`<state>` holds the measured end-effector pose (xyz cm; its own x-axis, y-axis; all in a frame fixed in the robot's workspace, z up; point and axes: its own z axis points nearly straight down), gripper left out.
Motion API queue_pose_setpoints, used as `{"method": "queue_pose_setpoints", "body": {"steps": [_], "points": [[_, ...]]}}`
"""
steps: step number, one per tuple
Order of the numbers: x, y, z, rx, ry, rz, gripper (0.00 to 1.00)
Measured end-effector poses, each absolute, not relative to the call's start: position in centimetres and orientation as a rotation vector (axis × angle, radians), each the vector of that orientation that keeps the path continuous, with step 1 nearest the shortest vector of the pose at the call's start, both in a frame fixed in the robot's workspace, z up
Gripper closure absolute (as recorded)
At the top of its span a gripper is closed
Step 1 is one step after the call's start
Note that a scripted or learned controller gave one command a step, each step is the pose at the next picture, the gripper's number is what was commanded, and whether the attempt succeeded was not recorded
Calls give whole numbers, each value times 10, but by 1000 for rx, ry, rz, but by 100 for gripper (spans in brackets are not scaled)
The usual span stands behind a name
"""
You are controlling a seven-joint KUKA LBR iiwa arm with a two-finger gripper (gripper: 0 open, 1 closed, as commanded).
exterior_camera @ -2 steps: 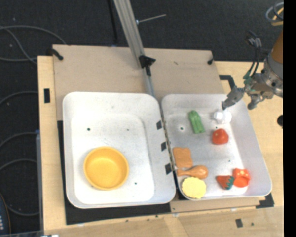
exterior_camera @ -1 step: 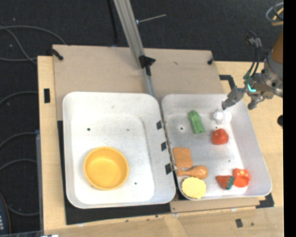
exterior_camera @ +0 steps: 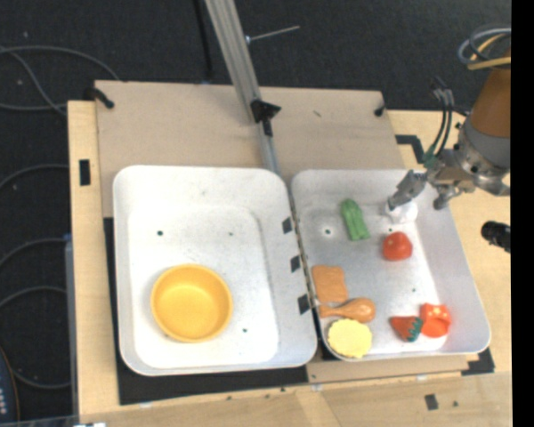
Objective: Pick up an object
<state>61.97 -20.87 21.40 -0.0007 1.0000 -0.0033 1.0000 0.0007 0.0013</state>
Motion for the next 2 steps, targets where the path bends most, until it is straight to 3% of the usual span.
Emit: {"method": "queue_pose_setpoints", "body": {"steps": [2], "points": [[606,-214,108,2224,2222,-7,0]]}}
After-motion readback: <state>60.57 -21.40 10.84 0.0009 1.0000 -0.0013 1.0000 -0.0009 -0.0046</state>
